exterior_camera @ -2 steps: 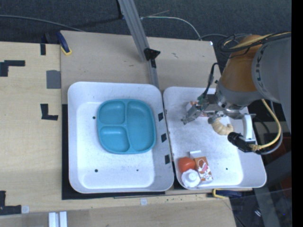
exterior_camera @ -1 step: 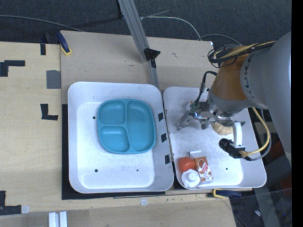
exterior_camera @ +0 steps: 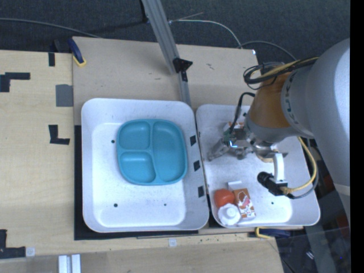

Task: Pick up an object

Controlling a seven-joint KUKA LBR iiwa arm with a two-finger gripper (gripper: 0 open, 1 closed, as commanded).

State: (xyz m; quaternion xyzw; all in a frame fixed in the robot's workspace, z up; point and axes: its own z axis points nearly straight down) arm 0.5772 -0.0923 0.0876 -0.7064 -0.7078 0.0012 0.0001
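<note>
Dark carpet surrounds a pale wooden bench (exterior_camera: 34, 152) that carries two shallow white bins side by side. On the left, the left bin (exterior_camera: 96, 209) holds one teal divided plate (exterior_camera: 152, 151) with three compartments, lying flat near the bin's middle. Next comes the right bin (exterior_camera: 296, 209), where the graspable things sit together at the near edge: one orange-red round object (exterior_camera: 223, 197), one white bottle or cap-like piece (exterior_camera: 229, 214) touching it, and one small red-and-white carton (exterior_camera: 245, 203) just beside both (a small white scrap lies just above them, too small to name).

Further up that bin, the gripper (exterior_camera: 223, 148) hangs low over bare bin floor, well apart from the cluster. Whether it is open or closed I cannot tell; its tip is a blur of metal. Nothing appears between it.

By my judgement the step in hand is the approach, with no object yet picked. The next move would call for shifting toward the near edge and descending over one piece, likely the carton, since the three crowd each other.
</note>
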